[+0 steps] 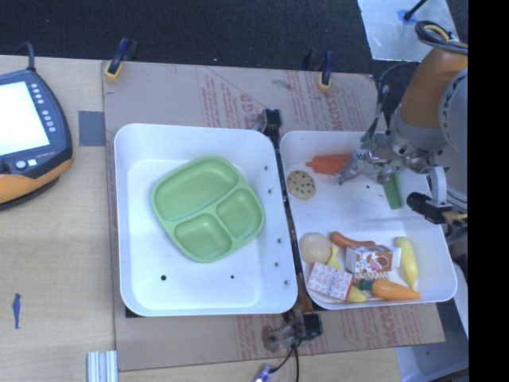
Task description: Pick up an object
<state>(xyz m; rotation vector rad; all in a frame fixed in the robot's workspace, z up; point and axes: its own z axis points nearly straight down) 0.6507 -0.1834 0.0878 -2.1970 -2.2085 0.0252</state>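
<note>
Over the right bin: grey arm's metal hand [359,165] hangs low, by the orange carrot-shaped toy [330,163]
Hand state: cannot tell
Right shallow white bin [358,213]: round speckled cookie [301,184], green stick [393,191], heap of toy food [366,267] at near edge
Left shallow white bin [135,213]: green three-part plastic plate [208,208]

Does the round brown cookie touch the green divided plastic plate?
Apart. The camera view shows the round brown cookie lying in the right white bin, while the green divided plastic plate lies in the left white bin; the bin walls stand between them.
</note>
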